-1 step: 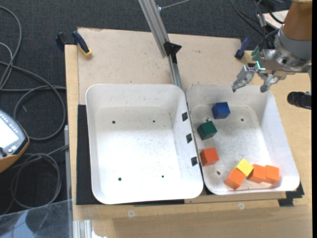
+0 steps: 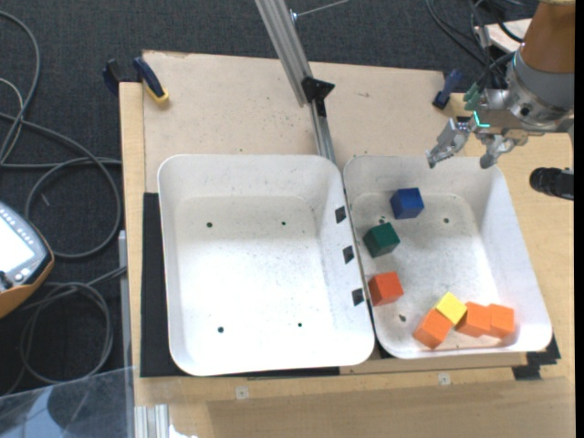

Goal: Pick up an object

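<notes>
Bench [image 2: 228, 108]: end effector [image 2: 465, 151] spread, seemingly unladen.

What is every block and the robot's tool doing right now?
tool: open, holding nothing, above the right bin's far edge
blue block: lying loose in the right bin
green block: lying loose
red-orange block: lying alone by the left wall
yellow block: touching the orange blocks

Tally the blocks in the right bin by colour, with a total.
Blue block: 1
Green block: 1
Red-orange block: 1
Yellow block: 1
Orange blocks: 3
Total: 7, all in the right bin.
</notes>
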You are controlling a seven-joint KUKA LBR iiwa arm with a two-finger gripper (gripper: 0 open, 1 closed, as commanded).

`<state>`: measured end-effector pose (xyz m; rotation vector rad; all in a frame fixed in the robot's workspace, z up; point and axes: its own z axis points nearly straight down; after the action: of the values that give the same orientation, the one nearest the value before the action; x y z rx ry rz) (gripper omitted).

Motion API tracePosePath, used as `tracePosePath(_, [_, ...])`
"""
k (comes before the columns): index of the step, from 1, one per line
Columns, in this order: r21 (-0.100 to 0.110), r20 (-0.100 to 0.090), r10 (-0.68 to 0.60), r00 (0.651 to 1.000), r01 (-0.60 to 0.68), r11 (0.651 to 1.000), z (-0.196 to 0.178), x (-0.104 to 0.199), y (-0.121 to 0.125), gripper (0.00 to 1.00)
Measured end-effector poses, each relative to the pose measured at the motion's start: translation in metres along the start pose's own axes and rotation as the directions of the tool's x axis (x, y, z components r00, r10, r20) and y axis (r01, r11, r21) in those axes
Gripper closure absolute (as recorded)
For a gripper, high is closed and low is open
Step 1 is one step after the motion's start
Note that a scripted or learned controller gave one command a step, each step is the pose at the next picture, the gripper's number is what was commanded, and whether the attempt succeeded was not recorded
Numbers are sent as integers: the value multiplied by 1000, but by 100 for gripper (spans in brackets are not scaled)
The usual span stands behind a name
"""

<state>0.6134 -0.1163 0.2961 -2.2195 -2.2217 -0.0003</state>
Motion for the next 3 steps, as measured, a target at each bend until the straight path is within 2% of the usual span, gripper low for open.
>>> tracePosePath(2, [6,-1,2,1000,-2,1000,104,-5,-16,0])
tracePosePath(3, [5,0,1,1000,-1,1000,148,-7,-12,0])
